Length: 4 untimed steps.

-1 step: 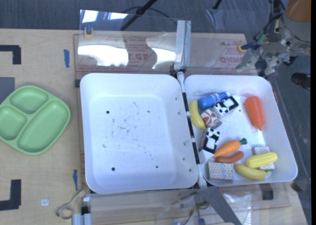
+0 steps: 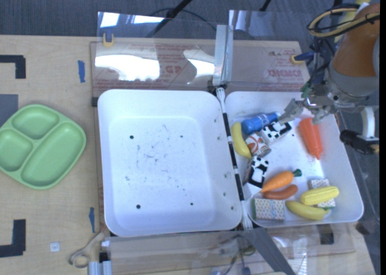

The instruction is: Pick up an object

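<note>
The right bin (image 2: 353, 174) holds several toy foods. A blue bottle (image 2: 259, 123) lies beside a black-and-white spotted piece (image 2: 278, 129), a yellow banana (image 2: 239, 141) and a red-and-white can (image 2: 257, 145). A large orange carrot (image 2: 311, 137) lies near the right wall. Lower down are a second spotted piece (image 2: 259, 172), a small carrot (image 2: 280, 180), a red sausage (image 2: 281, 193), a corn cob (image 2: 319, 195), another banana (image 2: 306, 210) and a speckled square (image 2: 269, 208). My gripper (image 2: 306, 111) hangs open over the bin's far right corner, just above the carrot's top, with nothing between its fingers.
The left bin (image 2: 114, 111) sits alongside, sharing a middle wall (image 2: 231, 153). A green divided plate (image 2: 39, 145) rests on the bench at far left. Clear panels (image 2: 181, 56) stand behind both bins. The arm and its cables (image 2: 353, 44) occupy the upper right.
</note>
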Tool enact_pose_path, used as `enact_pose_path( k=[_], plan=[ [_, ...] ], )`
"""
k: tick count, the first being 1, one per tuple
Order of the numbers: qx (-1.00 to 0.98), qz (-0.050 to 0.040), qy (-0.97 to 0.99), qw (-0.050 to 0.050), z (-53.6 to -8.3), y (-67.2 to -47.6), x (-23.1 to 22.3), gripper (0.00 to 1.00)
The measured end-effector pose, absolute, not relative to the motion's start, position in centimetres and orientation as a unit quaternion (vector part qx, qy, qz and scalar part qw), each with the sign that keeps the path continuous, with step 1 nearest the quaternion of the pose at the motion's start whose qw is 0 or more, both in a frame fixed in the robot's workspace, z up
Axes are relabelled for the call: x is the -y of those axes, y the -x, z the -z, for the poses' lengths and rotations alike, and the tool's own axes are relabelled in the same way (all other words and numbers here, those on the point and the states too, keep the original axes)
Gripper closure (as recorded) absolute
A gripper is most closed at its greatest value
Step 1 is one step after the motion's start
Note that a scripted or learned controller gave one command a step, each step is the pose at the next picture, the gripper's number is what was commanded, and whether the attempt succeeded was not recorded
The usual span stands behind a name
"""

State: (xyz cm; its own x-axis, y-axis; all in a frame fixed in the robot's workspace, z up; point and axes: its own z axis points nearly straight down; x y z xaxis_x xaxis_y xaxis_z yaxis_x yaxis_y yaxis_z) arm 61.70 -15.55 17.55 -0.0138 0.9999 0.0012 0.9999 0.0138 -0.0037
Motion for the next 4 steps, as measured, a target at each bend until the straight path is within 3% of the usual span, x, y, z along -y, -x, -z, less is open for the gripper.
enact_pose_path(
  k=[1, 2, 3, 4],
  plan=[
    [0.776, 0.0048, 0.63, -0.005, -11.3, -60.0, 19.5, 0.0],
    [0.803, 0.0072, 0.596, 0.001, -8.7, -61.5, 21.2, 0.0],
    [0.82, 0.0004, 0.572, 0.0, -14.9, -60.2, 22.2, 0.0],
    [0.808, 0.0045, 0.59, 0.002, -9.4, -64.0, 21.4, 0.0]
  ],
)
